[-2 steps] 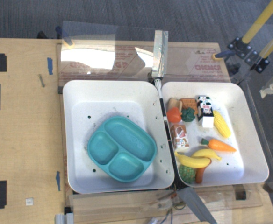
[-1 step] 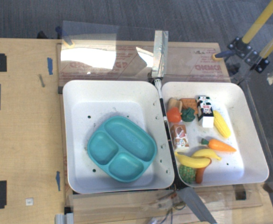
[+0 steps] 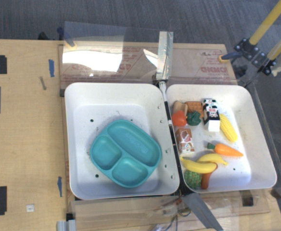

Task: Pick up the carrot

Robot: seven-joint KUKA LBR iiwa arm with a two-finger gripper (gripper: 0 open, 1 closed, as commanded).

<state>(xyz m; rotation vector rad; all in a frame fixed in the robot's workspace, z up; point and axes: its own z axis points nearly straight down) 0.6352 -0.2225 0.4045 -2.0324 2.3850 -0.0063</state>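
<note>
The carrot (image 3: 225, 150) lies in the right bin (image 3: 261, 143) just above the banana (image 3: 201, 164), corn (image 3: 227, 128) nearby, a teal plate (image 3: 125, 152) in the left bin (image 3: 78, 129).

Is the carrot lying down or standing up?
Lying down. The carrot rests flat on the floor of the right bin, its green end toward the middle and its orange tip pointing right, just above the banana.
</note>
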